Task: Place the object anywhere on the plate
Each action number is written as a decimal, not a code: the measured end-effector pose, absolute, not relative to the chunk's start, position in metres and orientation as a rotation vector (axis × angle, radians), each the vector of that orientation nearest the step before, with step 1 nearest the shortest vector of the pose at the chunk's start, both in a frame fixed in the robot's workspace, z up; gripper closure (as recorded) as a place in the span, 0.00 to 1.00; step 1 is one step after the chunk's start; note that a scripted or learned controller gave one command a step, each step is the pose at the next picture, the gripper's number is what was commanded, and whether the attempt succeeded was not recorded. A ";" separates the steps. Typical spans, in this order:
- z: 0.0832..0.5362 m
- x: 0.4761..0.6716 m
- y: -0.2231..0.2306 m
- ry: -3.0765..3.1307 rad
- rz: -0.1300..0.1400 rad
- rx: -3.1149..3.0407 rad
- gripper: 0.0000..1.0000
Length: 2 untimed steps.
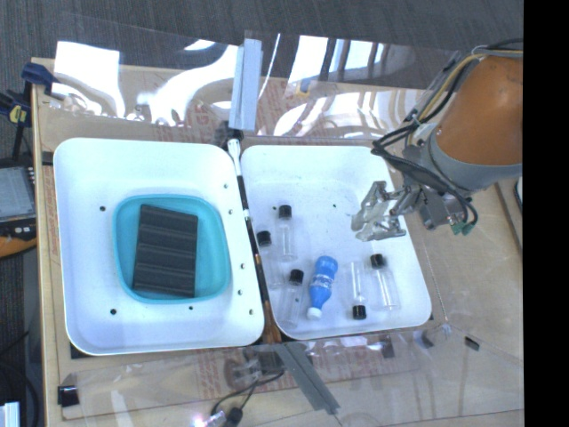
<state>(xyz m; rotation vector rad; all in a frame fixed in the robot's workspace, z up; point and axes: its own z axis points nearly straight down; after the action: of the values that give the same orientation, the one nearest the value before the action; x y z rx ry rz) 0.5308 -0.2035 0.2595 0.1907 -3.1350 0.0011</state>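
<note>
while the bottom edge of the table (373, 398) lies nearest us, with a loose cable on bare wood, we start there and work back. just beyond it sit the two white bins. in the right bin (331, 172) we see a blue bottle (320, 283) lying on its side near the front wall, and several small clear vials (385, 283) with black caps scattered around it, some close beside it, some nearer the left wall. in the left bin (80, 238) sits the blue plate (213, 238), and a dark ridged block (166, 250) already covers most of its middle.

above the right bin's right half hangs the gripper (378, 221), close over the floor near two vials. we cannot tell how far its fingers are parted, and we see nothing between them, so we judge the pick is not yet made and the task is at an early stage.

to do this step well, we would choose one object standing apart from its neighbours, come down squarely across its narrow width, and avoid the bin wall. the vials are smooth and round and will likely roll, so a centred grip matters. on the plate we would aim for the free rim area beside the block.

farther back, glossy panels stand behind the bins and catch bright reflections, and dark carpet lies beyond.
</note>
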 end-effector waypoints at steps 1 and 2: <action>0.135 0.539 -0.129 -3.122 -0.003 0.349 1.00; 0.135 0.539 -0.129 -3.122 -0.003 0.348 0.00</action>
<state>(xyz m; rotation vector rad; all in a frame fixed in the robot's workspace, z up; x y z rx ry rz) 0.5391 -0.1294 0.1348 0.3484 -3.1223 -0.0032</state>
